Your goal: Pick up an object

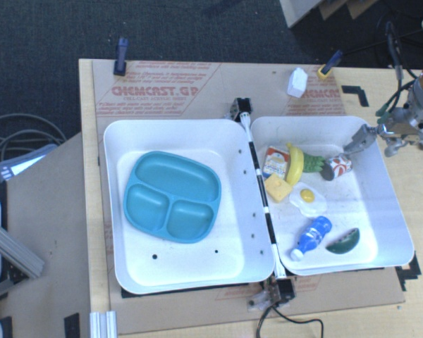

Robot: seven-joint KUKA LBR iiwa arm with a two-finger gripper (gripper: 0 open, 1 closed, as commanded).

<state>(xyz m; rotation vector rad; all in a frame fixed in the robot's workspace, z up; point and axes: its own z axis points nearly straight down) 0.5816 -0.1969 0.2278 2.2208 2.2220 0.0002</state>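
Pincer (358,141) sat at the right bin's (388,189) far-right rim, can't tell its state; nearest target, small red-white can (337,166), lay just beside it near the banana (295,162), likely light, rigid, slick, best pinched across its round body

Bright, even overhead light on the white bins (197,277), faint shadows, perhaps slight softness toward the corners.

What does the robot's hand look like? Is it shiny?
The gripper is grey metal, a little shiny, with slim grey fingers sticking out from a chunky silver block. Thin dark and green cables loop above and beside it at the picture's right edge.
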